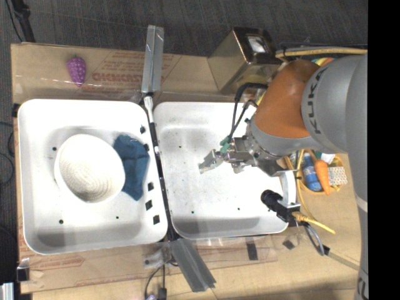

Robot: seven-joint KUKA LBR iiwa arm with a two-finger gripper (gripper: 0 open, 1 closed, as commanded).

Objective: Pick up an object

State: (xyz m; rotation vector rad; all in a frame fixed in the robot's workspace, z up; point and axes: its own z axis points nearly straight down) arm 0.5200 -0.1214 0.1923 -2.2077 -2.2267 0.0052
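Note:
In the left bin (37, 230) a round white woven hat-like object (90, 166) lies beside a crumpled blue cloth (132, 164) that touches its right side. My gripper (209, 162) hangs over the middle of the right bin (187, 120), its metal fingers pointing left, well away from both objects. I see nothing between the fingers. The grey arm with its orange band (287, 105) covers the right part of that bin.
A purple object (77, 69) lies on the cardboard behind the left bin. Orange and blue items (315, 174) sit at the right of the right bin, partly behind the arm. A metal divider bar (152, 55) stands between the bins at the back.

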